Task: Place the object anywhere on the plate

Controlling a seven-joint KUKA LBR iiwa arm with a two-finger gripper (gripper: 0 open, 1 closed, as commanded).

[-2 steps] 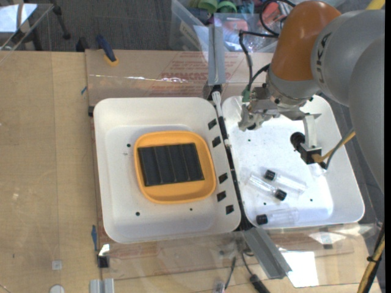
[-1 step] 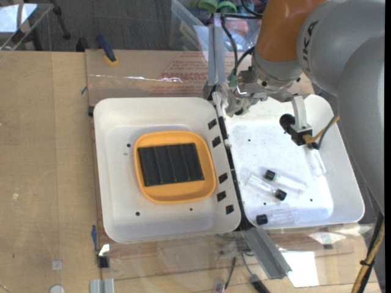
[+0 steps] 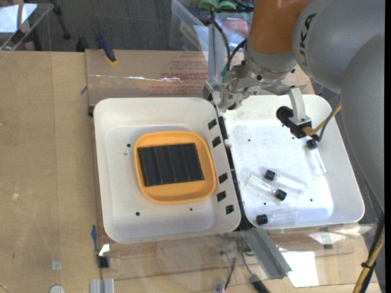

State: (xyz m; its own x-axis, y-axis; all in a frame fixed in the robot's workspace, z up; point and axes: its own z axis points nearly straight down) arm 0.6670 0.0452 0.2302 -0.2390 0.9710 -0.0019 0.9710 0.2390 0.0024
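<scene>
An orange plate point(image 3: 176, 195) with rounded corners lies in the middle of the left white bin point(image 3: 116, 163). A black ridged rectangular object point(image 3: 170, 163) lies flat on it, covering most of its inside. My gripper point(image 3: 226, 95) hangs under the orange-banded wrist point(image 3: 275, 23), at the far end of the divider between the two bins. It is above and to the right of the plate, well apart from the black object. I see nothing held in it.
The right bin point(image 3: 342, 194) holds several clear vials with black caps, one point(image 3: 269, 179) at the middle, one point(image 3: 278, 215) near the front and one point(image 3: 316, 161) at the right. A black fitting point(image 3: 293, 122) with a yellow cable hangs over that bin.
</scene>
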